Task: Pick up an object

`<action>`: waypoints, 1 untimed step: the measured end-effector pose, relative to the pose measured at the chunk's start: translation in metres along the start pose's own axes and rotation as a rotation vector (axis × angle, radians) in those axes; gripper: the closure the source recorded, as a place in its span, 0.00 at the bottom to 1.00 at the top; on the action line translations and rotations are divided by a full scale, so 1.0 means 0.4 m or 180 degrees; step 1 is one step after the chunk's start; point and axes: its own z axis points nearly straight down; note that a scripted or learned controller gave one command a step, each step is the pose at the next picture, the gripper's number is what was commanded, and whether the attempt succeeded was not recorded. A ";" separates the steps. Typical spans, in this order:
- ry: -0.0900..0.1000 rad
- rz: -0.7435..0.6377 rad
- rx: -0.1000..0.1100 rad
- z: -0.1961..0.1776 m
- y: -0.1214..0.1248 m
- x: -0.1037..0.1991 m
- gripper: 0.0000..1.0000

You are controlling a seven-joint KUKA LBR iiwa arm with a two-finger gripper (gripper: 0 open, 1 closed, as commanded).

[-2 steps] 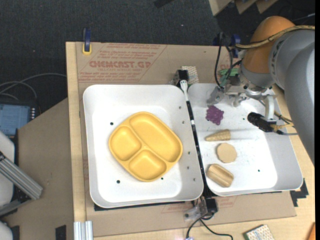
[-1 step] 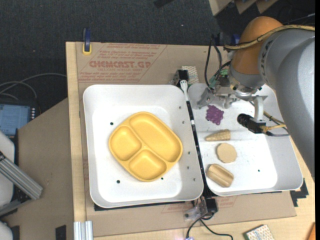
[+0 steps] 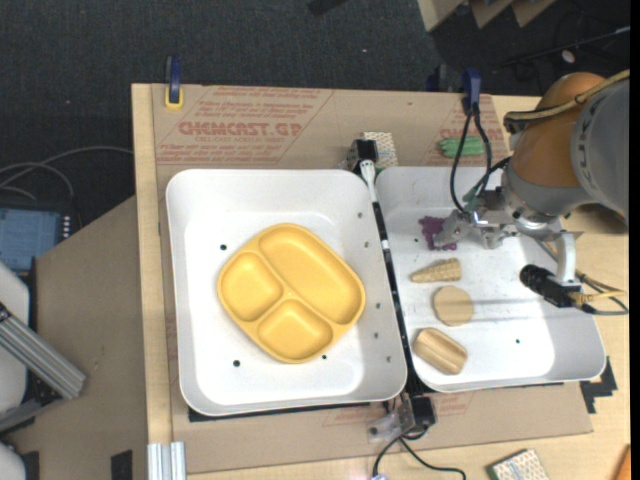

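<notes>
- Now the pincer (image 3: pixel 478 220) is low over the far part of the right bin (image 3: pixel 572 353), at the end of the grey arm (image 3: pixel 575 148) with its orange band.
- Whether the pincer is apart or together I cannot tell — its metal body hides the tips.
- Just to the left of the pincer, almost touching it, lies a small purple object (image 3: pixel 434 230) on the bin floor; nothing is seen between the pincer's tips.
- Nearer to the camera than the pincer, and a little left, lies a tan cone-shaped piece (image 3: pixel 436 270).
- Below that is a round tan disc (image 3: pixel 453 305), and further still a tan loaf-like piece (image 3: pixel 440 350) near the front wall of the bin.
- Well apart to the left of the pincer, in the left bin (image 3: pixel 190 268), rests a yellow plate (image 3: pixel 290 291) with three compartments — it sits flat.
- Beyond the pincer, on the bench (image 3: pixel 250 128), lies a green thing (image 3: pixel 462 147).
</notes>
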 end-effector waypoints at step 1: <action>-0.0006 -0.0026 -0.0038 -0.002 0.146 0.080 0.00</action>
